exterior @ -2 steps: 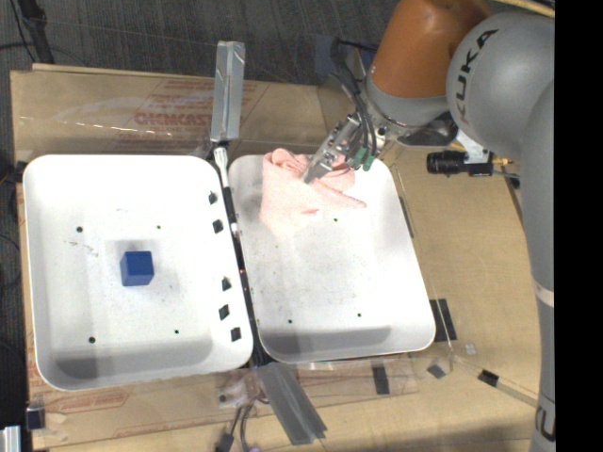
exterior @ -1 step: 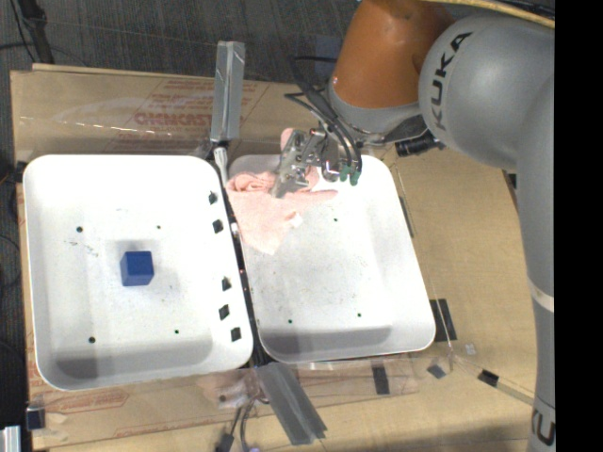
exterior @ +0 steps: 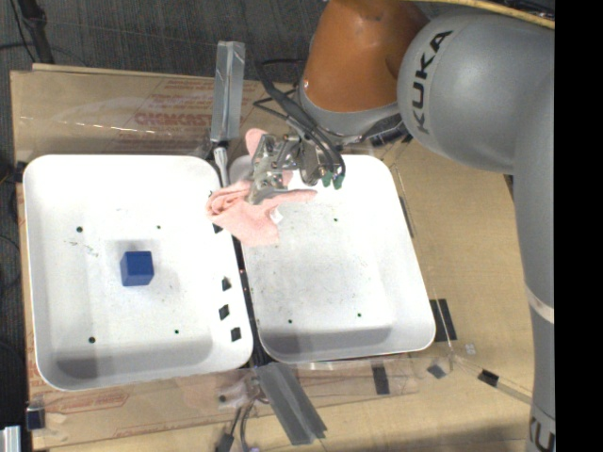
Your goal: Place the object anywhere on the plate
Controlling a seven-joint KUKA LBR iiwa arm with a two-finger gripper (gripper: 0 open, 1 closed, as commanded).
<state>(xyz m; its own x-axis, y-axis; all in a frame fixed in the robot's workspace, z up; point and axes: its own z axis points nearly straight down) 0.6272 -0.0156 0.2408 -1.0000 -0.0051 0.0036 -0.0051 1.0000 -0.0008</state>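
camera view: the hand (exterior: 283, 172) hangs over the far left corner of the right bin (exterior: 377, 332), with a pink cloth (exterior: 247, 211) bunched just under and left of it. the cloth drapes across the wall between the two bins, part of it on the right bin's floor and a fold over the rim toward the left bin (exterior: 57, 365). whether the hand is open or closed on the cloth i cannot tell; the metal parts and the fabric run together there. a blue cube (exterior: 138, 267) sits on the floor of the left bin, well apart from the hand and untouched.

risks, as i judge them: if the cloth is the object, a weak pinch on one fold could let it slide out as the arm lifts, or it could snag on the bin wall it lies over. no plate is plain to me (perhaps a bin stands in for it), so the drop spot is uncertain. a trailing corner might also end up hanging outside the target.
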